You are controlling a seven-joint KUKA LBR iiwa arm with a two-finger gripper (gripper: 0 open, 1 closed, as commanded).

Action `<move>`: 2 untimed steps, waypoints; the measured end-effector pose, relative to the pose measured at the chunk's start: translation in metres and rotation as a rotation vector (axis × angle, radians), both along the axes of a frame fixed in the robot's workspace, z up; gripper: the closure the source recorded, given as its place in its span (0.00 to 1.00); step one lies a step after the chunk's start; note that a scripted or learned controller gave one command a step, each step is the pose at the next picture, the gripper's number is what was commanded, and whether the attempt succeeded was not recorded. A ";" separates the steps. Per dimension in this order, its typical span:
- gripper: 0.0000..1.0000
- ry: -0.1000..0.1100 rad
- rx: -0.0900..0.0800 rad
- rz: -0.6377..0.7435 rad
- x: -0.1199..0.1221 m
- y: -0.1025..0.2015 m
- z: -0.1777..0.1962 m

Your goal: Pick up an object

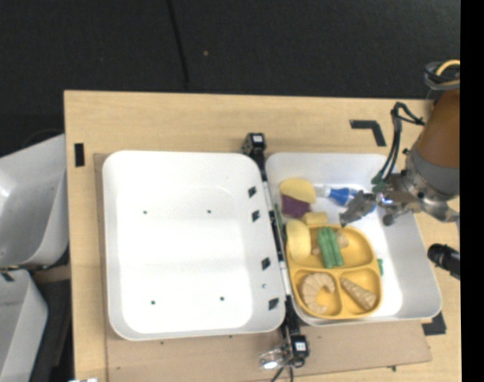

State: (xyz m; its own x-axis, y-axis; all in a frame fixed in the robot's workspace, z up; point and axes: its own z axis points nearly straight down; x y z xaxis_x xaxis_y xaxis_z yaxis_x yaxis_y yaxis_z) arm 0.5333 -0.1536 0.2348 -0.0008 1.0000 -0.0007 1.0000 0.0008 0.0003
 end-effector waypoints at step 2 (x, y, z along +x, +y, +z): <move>1.00 -0.004 -0.001 0.004 -0.009 0.061 0.126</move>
State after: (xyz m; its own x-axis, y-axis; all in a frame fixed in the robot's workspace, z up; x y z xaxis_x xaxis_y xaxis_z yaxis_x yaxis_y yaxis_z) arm 0.5242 -0.0927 0.3607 -0.0047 1.0000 -0.0021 1.0000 0.0047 0.0040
